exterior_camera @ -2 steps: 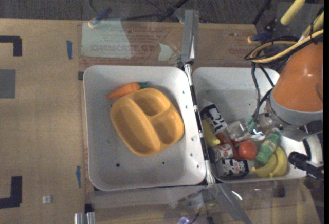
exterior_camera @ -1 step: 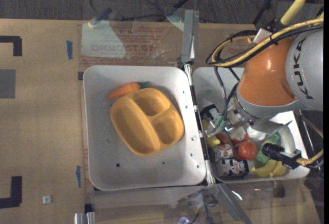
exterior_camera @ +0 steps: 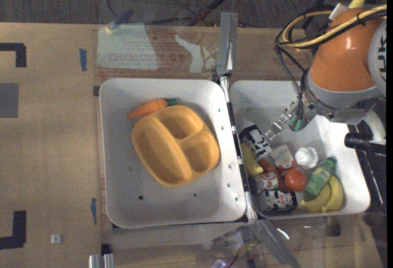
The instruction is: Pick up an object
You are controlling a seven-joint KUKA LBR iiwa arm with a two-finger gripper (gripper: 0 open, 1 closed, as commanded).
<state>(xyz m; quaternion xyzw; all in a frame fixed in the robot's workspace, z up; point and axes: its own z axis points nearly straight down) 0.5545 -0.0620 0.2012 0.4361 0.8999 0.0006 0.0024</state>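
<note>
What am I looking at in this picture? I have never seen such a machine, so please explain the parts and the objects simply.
One camera looks down at a slant on a bench. The grey and orange shape at the right is a robot arm; its gripper, a metal two-finger hand, hangs over the right bin. Nothing is visibly held. This bin contains small toy groceries: a tomato, a green bottle, a banana and some small cartons. The left bin holds a yellow divided plate, with a carrot beside it. The machine should pick up one object.
</note>
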